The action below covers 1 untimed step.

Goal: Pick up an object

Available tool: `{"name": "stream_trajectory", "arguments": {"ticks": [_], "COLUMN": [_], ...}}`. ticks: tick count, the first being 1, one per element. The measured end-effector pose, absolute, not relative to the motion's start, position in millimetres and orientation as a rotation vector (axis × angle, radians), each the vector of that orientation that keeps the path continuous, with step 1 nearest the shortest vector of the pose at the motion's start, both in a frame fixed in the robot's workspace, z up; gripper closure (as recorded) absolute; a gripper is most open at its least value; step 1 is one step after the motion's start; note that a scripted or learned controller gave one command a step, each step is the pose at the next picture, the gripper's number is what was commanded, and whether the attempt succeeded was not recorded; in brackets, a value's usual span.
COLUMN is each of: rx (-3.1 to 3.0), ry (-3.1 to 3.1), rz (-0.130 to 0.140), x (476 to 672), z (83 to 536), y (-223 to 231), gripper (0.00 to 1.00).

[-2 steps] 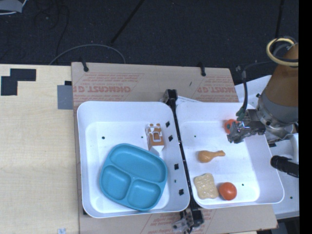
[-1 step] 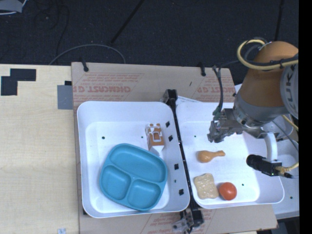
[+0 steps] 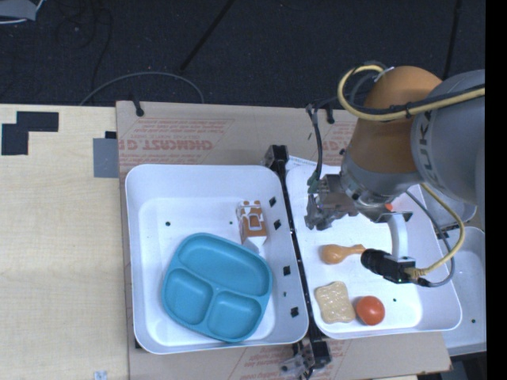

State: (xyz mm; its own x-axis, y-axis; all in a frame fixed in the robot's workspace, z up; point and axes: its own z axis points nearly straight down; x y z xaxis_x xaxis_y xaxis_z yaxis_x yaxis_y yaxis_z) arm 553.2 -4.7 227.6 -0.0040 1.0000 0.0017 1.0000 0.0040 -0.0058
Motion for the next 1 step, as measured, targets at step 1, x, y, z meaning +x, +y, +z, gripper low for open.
{"name": "stream_trajectory", "arguments": {"ticks": [1], "rx": [-2.214], "ry": [-2.223], "rz": [0.004], "x": [561.3], "z": [217.3], "y": [45.7], "gripper": [1.0]}}
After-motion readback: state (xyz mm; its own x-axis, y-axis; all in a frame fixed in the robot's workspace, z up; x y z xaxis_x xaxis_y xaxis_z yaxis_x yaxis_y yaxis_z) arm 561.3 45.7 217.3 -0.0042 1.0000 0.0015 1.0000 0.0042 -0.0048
